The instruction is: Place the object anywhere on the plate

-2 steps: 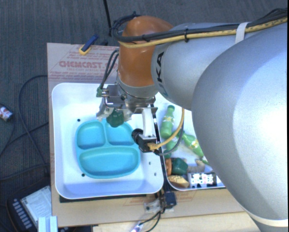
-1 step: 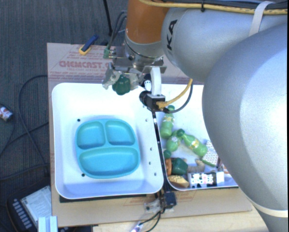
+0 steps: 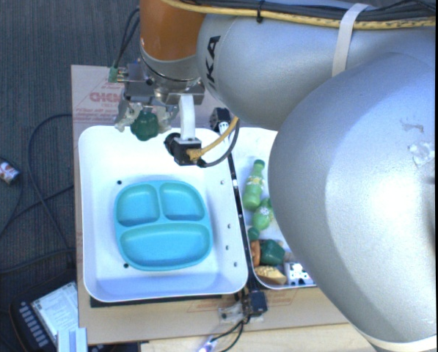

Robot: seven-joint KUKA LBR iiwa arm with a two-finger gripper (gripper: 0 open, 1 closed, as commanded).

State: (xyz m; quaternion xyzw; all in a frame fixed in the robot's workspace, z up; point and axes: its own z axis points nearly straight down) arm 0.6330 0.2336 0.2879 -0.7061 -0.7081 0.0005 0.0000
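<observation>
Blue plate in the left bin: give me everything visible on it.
The blue plate is a light blue, rounded-rectangular tray that looks like moulded plastic. It has three compartments: two smaller ones along the far side and one wide one along the near side, split by raised ridges. It lies flat and slightly turned on the floor of the left white bin, roughly central. All three compartments hold nothing. The end effector is at the bin's far rim, apart from it.

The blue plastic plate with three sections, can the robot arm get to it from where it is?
Probably yes. The blue plastic plate lies uncovered in the left white bin, and the gripper hangs just past the bin's far edge with nothing between.
</observation>
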